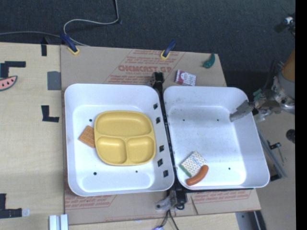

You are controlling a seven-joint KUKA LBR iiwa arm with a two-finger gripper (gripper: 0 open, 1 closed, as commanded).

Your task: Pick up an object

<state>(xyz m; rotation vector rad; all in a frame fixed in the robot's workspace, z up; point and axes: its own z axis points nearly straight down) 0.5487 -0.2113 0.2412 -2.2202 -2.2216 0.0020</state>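
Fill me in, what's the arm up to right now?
Pick attempt, nothing grabbed yet. The gripper hangs over the upper right edge of the right bin, apart from the objects. A hot dog and a small patterned packet lie at that bin's lower left. The left bin holds a yellow divided plate with a cracker tucked beside it.

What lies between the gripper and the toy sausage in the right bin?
In the camera view, bare white bin floor lies between the gripper and the sausage. The patterned packet sits beside the sausage, just off that line.
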